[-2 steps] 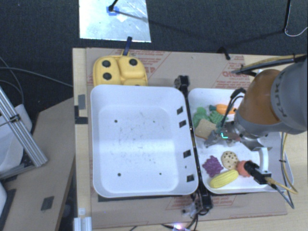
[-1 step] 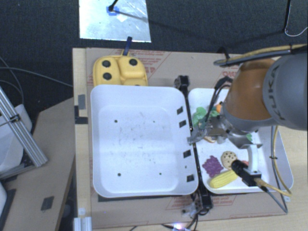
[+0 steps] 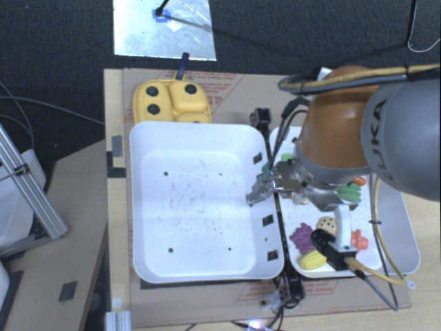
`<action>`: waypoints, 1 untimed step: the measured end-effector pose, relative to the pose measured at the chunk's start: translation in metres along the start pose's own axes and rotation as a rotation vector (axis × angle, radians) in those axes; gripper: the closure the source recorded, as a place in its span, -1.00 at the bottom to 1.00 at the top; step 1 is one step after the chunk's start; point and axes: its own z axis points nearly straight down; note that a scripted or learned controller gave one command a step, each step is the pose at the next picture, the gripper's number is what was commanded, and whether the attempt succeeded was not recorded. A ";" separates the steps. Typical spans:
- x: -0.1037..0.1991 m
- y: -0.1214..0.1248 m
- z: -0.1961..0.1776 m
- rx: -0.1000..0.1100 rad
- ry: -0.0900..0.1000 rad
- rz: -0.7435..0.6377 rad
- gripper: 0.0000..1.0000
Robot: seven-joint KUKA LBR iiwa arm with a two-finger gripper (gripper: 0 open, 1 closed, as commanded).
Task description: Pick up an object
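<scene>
**Gripper at the wall between the bins, toys off at 4 o'clock**

The gripper (image 3: 260,190) sits low over the seam where the two bins meet, on the right wall of the left bin (image 3: 193,205). Its grey tip leans toward 8 o'clock. Whether it is open or closed, and whether it has hold of anything, I cannot tell from this slant.

The candidates for picking all lie in the right bin (image 3: 397,227), between 3 and 5 o'clock of the gripper and apart from it. Nearest is a purple cluster (image 3: 301,236), a knobbly lump whose long axis runs about 12 to 6, narrowing toward 6. Just below it, at the bin's near wall, is a yellow piece (image 3: 313,260), an oval lying flat with its long axis about 8 to 2 o'clock. A small tan block (image 3: 327,224) with dark spots sits at 2 o'clock of the cluster, too squat to show a long axis. Farther right is an orange-red piece (image 3: 358,239). A green piece (image 3: 349,192) lies about 9 to 3, partly covered by the wrist.

The arm (image 3: 406,140), with its orange band (image 3: 331,126), covers the upper half of the right bin. Beyond the left bin, at 12 o'clock, a yellow block (image 3: 171,102) rests on the cardboard (image 3: 227,85)
</scene>
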 end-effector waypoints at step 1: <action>-0.002 0.052 0.068 0.005 -0.004 0.010 -1.00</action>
